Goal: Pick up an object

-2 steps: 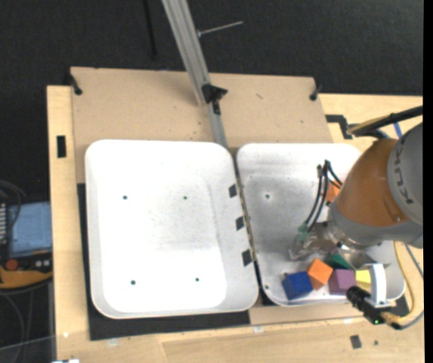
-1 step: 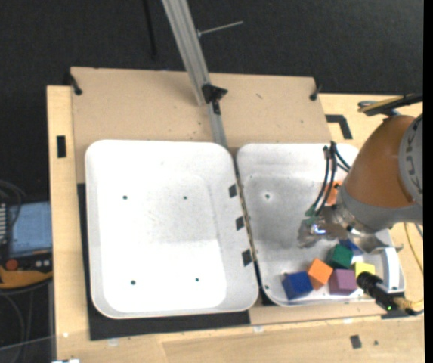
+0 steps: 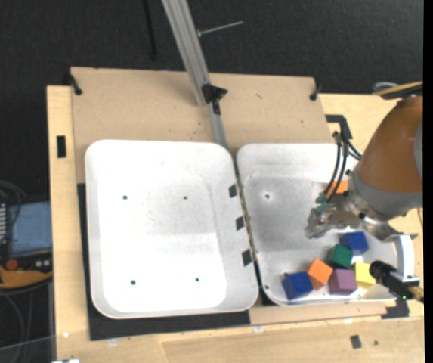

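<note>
Blocks: a small cluster of coloured cubes lies in the right bin [image 3: 276, 172], gathered in its near right corner, towards the counter's near right corner.
Blue block [image 3: 297, 284]: the leftmost of the cluster, close to the bin's near rim.
Orange block [image 3: 320, 271]: just beside the blue one, touching or almost touching the purple block [image 3: 343, 280].
Green block [image 3: 342, 256]: behind the purple one, with a second blue block [image 3: 354, 241] just beyond it, nearest the arm.
Yellow block [image 3: 364, 272]: at the right end of the cluster, next to the purple one.
Hand [image 3: 323, 219]: low over the right bin's floor, just behind and left of the cluster, apart from the cubes; I cannot tell how far its fingers are spread, and I see nothing between them.
Arm [image 3: 394, 153]: grey and orange, reaching in over the counter's right edge.
Left bin [image 3: 156, 218]: white, side by side with the right one, their rims meeting near the counter's middle.
Counter [image 3: 140, 100]: pale wood, with a metal rail [image 3: 188, 40] slanting away from its far edge.
</note>
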### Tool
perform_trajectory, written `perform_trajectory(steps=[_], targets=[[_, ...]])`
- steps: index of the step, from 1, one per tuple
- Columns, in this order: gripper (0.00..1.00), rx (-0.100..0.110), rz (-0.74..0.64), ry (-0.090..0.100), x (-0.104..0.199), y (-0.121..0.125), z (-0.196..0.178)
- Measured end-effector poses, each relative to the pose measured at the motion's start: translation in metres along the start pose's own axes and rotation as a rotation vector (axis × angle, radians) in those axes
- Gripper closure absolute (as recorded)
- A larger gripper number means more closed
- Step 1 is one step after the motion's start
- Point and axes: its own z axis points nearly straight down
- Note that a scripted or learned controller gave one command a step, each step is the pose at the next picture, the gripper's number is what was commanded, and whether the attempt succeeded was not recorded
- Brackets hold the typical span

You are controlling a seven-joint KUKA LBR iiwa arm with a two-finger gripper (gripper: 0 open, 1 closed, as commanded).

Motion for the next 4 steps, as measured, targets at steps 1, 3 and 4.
perform_trajectory(steps=[1, 3, 4], targets=[[1.0, 0.005, -0.004, 0.002, 0.05, 0.011, 0.005], [1.0, 0.006, -0.004, 0.003, 0.151, 0.036, -0.007], [1.0, 0.006, -0.004, 0.003, 0.203, 0.042, -0.006]])
